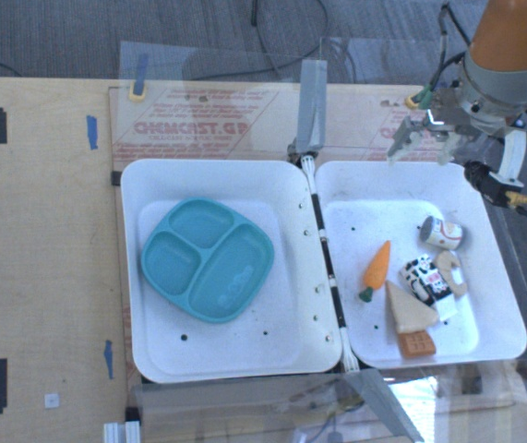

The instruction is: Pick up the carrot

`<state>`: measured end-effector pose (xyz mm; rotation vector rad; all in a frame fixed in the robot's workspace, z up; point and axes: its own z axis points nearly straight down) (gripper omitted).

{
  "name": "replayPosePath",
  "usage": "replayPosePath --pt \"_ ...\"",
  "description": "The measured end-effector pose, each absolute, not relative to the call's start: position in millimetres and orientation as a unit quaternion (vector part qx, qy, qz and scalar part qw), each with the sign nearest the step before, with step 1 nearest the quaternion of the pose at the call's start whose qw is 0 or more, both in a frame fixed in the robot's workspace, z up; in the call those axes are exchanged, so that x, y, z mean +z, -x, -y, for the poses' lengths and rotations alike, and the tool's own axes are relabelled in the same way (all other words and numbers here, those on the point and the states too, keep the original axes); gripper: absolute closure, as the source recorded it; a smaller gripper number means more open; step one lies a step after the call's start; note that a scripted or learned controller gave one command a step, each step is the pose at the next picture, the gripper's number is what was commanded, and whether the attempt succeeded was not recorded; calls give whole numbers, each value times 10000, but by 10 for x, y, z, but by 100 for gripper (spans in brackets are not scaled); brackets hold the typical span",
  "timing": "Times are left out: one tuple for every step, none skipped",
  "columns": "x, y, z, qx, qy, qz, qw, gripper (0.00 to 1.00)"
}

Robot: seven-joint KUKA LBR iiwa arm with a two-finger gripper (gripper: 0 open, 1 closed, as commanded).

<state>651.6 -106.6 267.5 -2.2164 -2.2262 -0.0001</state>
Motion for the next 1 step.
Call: replayPosePath --pt "1262 -6342 939 -2 6315 7754 0 0"
